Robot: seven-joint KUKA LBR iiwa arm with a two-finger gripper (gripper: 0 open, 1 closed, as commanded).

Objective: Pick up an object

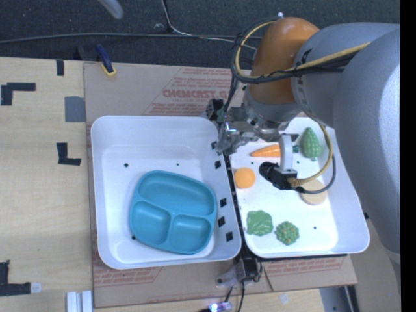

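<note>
My gripper (225, 139) hangs over the divider between the two bins, at the back left corner of the right bin (351, 236). Just right of it lies an orange carrot (266, 151). A small orange ball (244, 178) rests below the gripper, close to the divider. A green bumpy vegetable (311, 143) sits further right, partly behind the arm. Near the front of the right bin lie a leafy green piece (259, 223) and a broccoli floret (286, 232). Nothing is seen held in the gripper.
The left bin (114, 142) holds a blue divided plate (173, 211) at its front. A pale beige round piece (314, 195) lies in the right bin under the cable. The large grey arm covers the right bin's back right part. Cardboard lies under both bins.
</note>
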